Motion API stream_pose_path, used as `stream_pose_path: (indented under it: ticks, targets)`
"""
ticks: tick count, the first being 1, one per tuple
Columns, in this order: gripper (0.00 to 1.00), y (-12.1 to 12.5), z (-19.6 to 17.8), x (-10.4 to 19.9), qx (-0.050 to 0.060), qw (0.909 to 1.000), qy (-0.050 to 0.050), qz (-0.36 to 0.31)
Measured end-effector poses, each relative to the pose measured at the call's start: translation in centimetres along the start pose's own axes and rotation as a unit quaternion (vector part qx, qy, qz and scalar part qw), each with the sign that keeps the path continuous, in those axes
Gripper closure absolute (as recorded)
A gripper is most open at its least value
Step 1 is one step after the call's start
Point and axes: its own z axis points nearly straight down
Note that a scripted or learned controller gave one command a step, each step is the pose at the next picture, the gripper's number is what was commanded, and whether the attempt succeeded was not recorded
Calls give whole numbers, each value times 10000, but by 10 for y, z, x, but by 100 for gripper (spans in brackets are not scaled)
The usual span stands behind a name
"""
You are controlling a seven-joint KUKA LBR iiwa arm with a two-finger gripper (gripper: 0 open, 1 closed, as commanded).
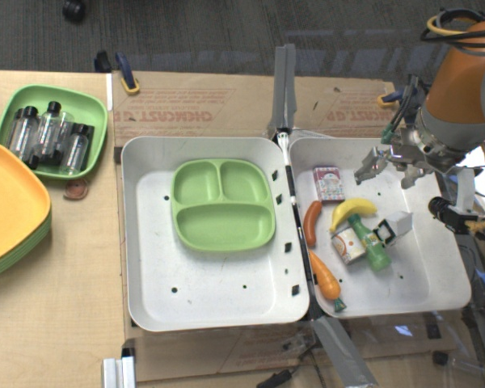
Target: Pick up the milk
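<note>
Cardboard, the small tilted milk carton (pixel 350 246) right of centre looks light; we'd pinch its flat sides, gripper (pixel 393 165) fingers spread

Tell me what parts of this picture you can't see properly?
- Milk carton: its label is too small to read in the camera view, and the green bottle covers one side.
- Carrot: its tip is tucked against the bin wall.
- Tool: too blurry to judge its fingers.
</note>
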Motion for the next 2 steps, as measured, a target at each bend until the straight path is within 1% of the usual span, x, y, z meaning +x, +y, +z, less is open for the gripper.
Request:
stream_pose_path:
  ticks: [1, 2]
  targets:
    - [0, -44, 75, -1, 0, 9877, 9, -1565]
    - [0, -85, 113, 20, -10, 9299, 9, -3679]
